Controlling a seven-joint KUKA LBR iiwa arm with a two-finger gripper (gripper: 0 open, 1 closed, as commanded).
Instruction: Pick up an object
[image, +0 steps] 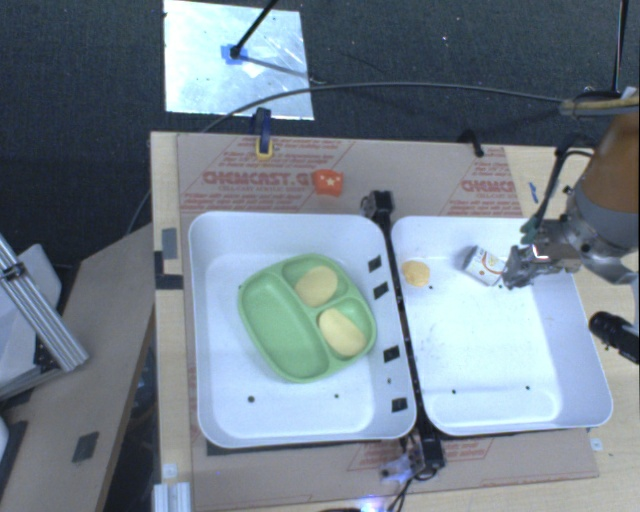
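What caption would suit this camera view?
Gripper beside a small carton in the right bin; green tray in the left bin.

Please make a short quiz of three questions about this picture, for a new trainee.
1. True or false: the green divided plate lies in the right bin.
2. How many yellow food pieces lie on the plate?
3. The gripper is nearest to: A) the round yellow piece B) the small white packet C) the orange item on the board.

Key: 1 false, it lies in the left bin; 2 two; 3 B.
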